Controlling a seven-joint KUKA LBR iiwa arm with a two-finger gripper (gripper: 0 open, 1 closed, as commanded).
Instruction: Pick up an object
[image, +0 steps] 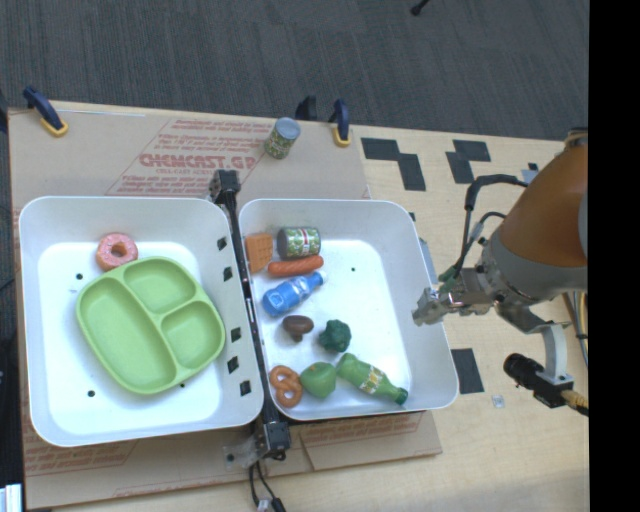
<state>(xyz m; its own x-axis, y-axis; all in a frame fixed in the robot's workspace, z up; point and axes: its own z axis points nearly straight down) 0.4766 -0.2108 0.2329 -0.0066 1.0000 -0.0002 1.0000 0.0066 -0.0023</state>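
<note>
The gripper (428, 306) hovers at the right bin's (400, 216) right rim, grip state unclear; blue bottle (292, 293), carrot (296, 267), can (298, 241), broccoli (335, 335) lie left of it.

Glossy white plastic bins (60, 225) hold a smooth matt green tray (150, 322); printed cardboard (200, 155) lies underneath; blue bottle (292, 293) shines.
</note>
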